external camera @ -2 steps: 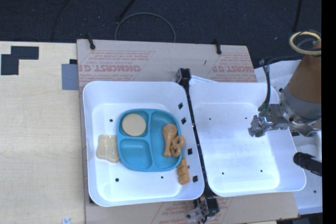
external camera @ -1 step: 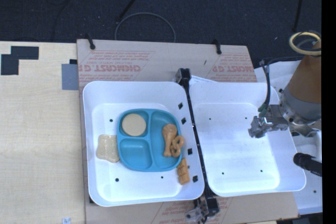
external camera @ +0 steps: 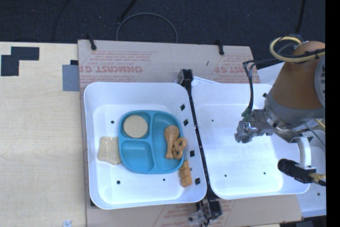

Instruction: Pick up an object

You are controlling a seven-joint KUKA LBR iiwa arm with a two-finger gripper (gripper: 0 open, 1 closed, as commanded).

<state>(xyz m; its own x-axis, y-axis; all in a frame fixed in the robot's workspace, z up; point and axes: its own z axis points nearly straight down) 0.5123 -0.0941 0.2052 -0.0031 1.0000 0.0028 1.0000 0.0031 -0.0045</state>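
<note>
Blue tray (external camera: 139, 159) with pretzels (external camera: 174, 142) in left bin (external camera: 95, 114), tool (external camera: 243, 131) over right bin (external camera: 255, 183), grip unreadable

Lying flat in the left bin (external camera: 98, 114): a blue three-compartment tray (external camera: 150, 142), slightly skewed. Sitting in its upper-left compartment, a round tan disc (external camera: 135, 126), flat. Resting in the right compartment, a knobbly tan pretzel-like piece (external camera: 174, 142), lengthwise. Just off the tray's left edge, touching or nearly so, a pale beige toast-like slab (external camera: 109, 150), flat on the bin floor. Near the tray's lower-right corner, against the bin's right wall, a small orange-brown chunk (external camera: 185, 174).
</note>
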